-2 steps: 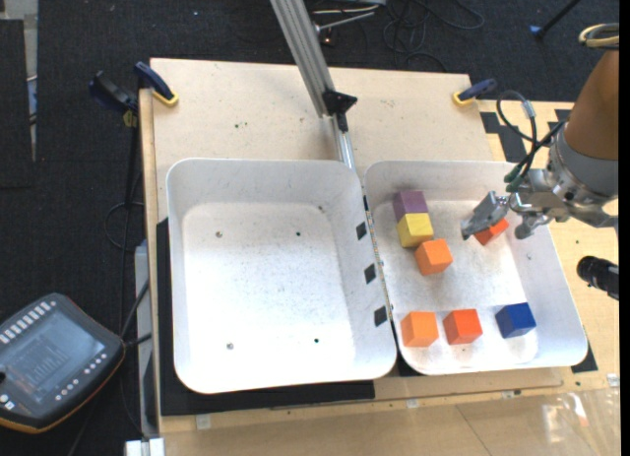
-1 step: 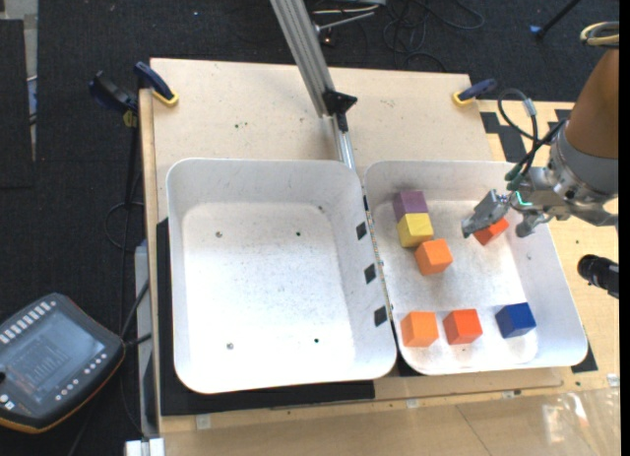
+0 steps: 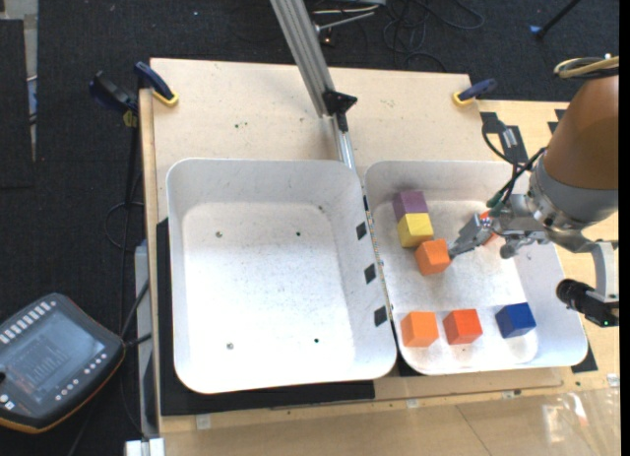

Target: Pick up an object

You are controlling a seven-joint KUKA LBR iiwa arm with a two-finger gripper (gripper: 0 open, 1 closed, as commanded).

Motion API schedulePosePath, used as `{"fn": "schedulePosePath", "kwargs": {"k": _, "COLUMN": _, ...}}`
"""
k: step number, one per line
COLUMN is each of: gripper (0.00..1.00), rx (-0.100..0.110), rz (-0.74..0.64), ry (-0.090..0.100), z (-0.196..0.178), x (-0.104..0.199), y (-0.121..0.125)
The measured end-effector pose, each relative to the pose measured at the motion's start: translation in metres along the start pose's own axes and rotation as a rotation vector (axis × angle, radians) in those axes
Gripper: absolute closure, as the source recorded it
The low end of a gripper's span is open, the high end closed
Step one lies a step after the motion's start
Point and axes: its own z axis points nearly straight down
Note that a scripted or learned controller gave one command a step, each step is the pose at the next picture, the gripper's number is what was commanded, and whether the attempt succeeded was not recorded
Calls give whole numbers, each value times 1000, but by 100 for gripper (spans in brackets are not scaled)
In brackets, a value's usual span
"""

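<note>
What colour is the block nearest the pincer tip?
Orange block, seen in the camera view, right beside the pincer.

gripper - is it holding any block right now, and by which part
Cannot be told. The gripper sits right beside the upper orange block in the right bin, but no block shows between its fingers.

You see six blocks (image 3: 433, 257) in the right bin (image 3: 561, 356): three clustered far-left, three rowed along its near side.

A grey handheld control pendant (image 3: 44, 360) lies far left of the pincer (image 3: 472, 235), off the surface (image 3: 256, 99). A metal pole (image 3: 300, 35) slants above-left, with blue-and-yellow clamps (image 3: 156, 85) gripping the surface's back corners.
</note>
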Motion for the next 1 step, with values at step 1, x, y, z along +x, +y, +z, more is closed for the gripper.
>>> {"fn": "schedulePosePath", "kwargs": {"k": 1, "gripper": 0, "rx": 0, "rz": 0, "ry": 0, "z": 46, "x": 1, "y": 7}}
